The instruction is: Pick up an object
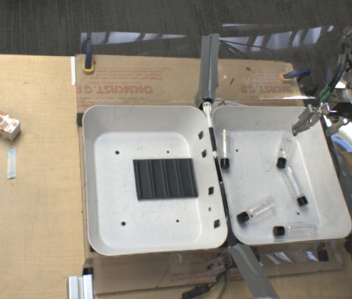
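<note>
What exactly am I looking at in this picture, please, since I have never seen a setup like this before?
This is one picture from a camera fixed above a workbench, looking down at a slant. Two shallow white bins sit side by side. The left bin holds a dark ribbed rectangular pad. The right bin holds five small clear tubes with black caps, scattered: one near its left wall, one near the upper right, one angled below that, and two near the front. The machine is a robot arm reaching in from the right; its gripper hangs over the right bin's upper right corner, and nothing shows between its fingers. Its job is to pick up an object. A small carton lies far left on the bench.
</note>
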Tool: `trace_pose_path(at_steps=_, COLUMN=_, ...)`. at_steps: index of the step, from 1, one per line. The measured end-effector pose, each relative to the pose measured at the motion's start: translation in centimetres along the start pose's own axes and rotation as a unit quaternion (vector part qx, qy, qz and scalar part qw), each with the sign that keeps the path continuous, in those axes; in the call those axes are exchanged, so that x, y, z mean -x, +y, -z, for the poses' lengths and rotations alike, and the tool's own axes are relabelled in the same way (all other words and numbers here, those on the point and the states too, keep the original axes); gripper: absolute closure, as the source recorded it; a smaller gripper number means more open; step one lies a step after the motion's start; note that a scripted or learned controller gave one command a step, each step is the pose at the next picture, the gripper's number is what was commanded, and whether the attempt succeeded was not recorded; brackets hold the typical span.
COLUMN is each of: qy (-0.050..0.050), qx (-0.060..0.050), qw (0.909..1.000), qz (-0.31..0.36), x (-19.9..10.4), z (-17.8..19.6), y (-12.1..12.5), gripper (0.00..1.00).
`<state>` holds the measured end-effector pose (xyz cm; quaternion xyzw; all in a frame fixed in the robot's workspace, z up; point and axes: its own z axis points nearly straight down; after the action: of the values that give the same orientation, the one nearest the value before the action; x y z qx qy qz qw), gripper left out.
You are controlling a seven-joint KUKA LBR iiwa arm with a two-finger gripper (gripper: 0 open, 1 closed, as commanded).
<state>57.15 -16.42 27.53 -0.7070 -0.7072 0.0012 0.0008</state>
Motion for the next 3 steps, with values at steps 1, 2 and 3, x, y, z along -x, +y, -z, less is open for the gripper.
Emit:
trace_pose_path(at_steps=1, qy=0.0, qx=0.001, qw=0.9996, qz=0.028, x=3.9, z=-18.3, y=1.3, gripper=0.0)
trace_pose_path(at_steps=2, qy=0.0, qx=0.001, qw=0.9997, qz=0.026, x=4.0, z=-17.5, y=1.2, gripper=1.0)
trace_pose_path(at_steps=3, qy=0.0, qx=0.001, qw=0.9999, qz=-0.011, x=-0.8, z=-7.8, y=2.6, gripper=1.0)
